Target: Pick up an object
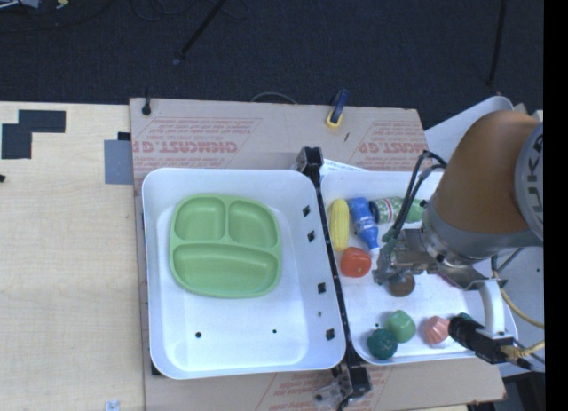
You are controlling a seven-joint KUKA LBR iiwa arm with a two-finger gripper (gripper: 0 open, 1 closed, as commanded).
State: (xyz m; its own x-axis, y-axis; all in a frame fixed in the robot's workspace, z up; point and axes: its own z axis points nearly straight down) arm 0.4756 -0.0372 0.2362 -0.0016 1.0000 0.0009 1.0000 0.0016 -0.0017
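From the overhead camera you see the hand (pixel 397 269) lowered into the right bin (pixel 461 347), just beside the orange ball (pixel 355 263) and over a small brownish thing (pixel 401 287) you cannot identify. Whether its fingers are spread or pressed together you cannot tell, and nothing shows between them. By the look of it the pick is not yet done: the yellow corn (pixel 339 224), blue bottle (pixel 363 220), green balls (pixel 392 335) and pink ball (pixel 434 330) all lie on the bin floor, while the green plate (pixel 225 246) sits in the left bin (pixel 177 338).
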